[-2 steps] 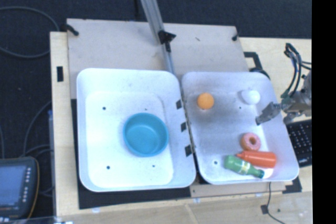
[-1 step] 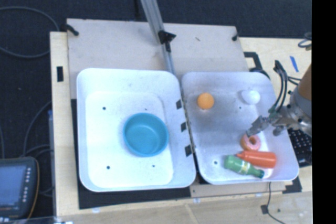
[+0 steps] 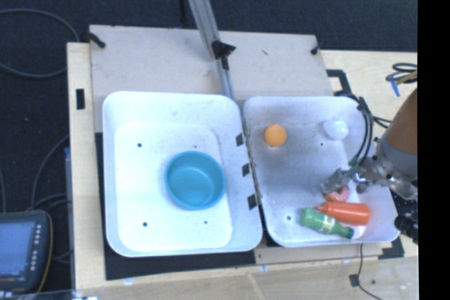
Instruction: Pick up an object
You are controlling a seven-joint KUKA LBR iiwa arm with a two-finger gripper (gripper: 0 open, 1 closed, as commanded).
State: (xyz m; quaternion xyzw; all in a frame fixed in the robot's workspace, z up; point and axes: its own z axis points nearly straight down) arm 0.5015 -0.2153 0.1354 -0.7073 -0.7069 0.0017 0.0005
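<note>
The right bin (image 3: pixel 295 168) holds an orange ball (image 3: pixel 275 135) near its far left and a white ball (image 3: pixel 335 128) near its far right. At its near edge a green bottle (image 3: pixel 325 223) lies on its side. An orange-red elongated object (image 3: pixel 346 212) rests just behind the bottle and touches it. My gripper (image 3: pixel 339 183) hangs low at the right side of this bin, just above the orange-red object. The arm comes in from the right edge. Nothing visibly sits in the gripper.
A blue bowl (image 3: pixel 195 180) stands upright in the middle of the left bin (image 3: pixel 119 116). A slanted metal rail (image 3: pixel 200 3) rises from the back edge between the bins. Cables run beside the arm at the right.
</note>
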